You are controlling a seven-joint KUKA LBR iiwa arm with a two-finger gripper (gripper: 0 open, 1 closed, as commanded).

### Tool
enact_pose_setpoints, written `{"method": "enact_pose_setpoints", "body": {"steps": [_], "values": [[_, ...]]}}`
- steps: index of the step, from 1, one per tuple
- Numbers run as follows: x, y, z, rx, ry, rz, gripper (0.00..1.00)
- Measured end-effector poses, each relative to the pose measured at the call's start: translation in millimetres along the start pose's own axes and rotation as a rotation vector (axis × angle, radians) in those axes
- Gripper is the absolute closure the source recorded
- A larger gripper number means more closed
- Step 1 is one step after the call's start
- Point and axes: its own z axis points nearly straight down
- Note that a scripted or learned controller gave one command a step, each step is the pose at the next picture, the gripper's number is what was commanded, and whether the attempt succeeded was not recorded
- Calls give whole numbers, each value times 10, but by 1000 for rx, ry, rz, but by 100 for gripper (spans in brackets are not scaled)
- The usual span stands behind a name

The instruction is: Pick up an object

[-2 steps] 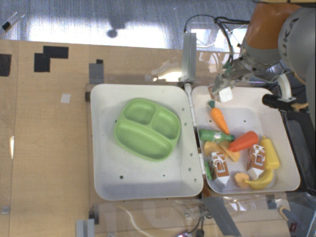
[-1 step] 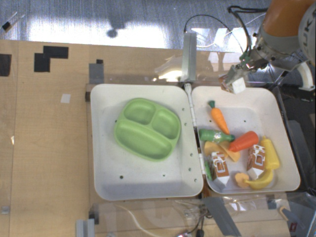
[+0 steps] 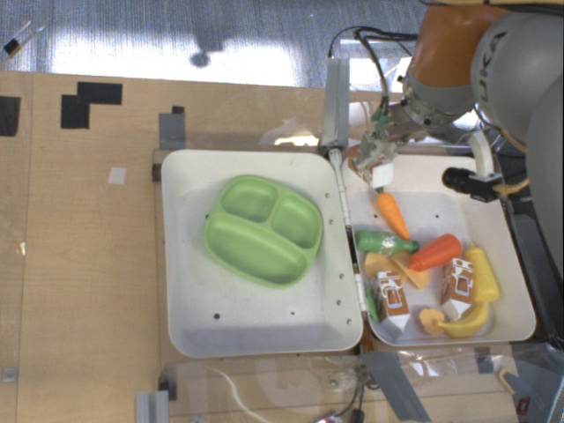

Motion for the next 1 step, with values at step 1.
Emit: {"method": "enact_pose_setpoints", "body": {"steps": [1], "values": [[222,-373,-120,-13,-1,284,100]]}}
